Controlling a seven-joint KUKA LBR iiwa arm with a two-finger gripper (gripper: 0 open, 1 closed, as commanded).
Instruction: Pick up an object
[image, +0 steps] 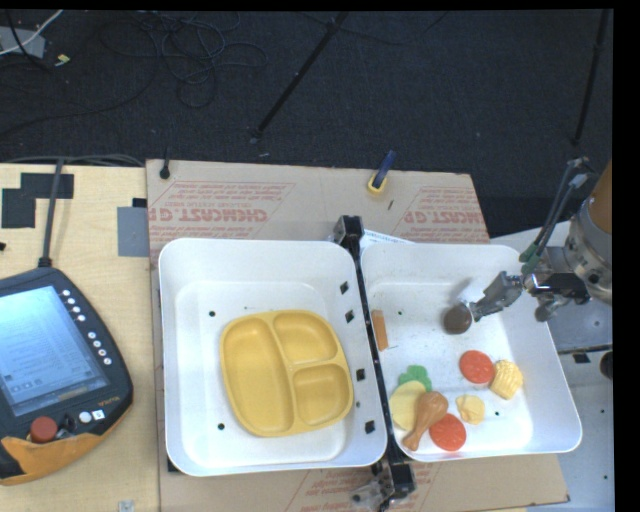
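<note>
My gripper reaches in from the right over the upper part of the right bin. A small dark brown round piece lies right at its tip, on the bin floor; I cannot tell if they touch. Toy foods are clustered lower in the same bin: a red tomato, a yellow corn piece, a brown drumstick, a green piece, a second red piece and a small yellow piece.
The left bin holds a yellow divided plate. A small orange-brown block lies by the divider between the bins. A black tablet-like pendant rests on the bench at the far left.
</note>
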